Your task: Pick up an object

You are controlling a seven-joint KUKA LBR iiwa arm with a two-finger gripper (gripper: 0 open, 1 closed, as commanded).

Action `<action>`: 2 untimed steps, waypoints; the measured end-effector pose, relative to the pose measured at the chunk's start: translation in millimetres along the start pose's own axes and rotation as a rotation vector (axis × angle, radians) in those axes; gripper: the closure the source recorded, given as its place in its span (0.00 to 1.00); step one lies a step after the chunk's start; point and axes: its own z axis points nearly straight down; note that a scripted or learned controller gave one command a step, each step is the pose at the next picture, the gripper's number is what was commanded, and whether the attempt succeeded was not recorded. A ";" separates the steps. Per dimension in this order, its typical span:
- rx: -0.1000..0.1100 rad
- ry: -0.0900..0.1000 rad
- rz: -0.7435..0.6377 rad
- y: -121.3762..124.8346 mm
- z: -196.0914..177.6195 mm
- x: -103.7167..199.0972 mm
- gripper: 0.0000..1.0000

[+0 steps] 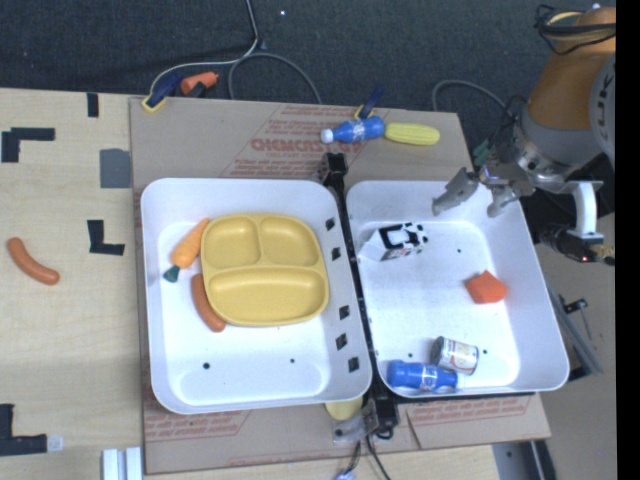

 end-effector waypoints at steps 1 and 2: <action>0.004 -0.001 0.004 -20.1 57.2 -65.3 0.00; -0.003 -0.003 0.000 -37.1 145.0 -60.7 0.00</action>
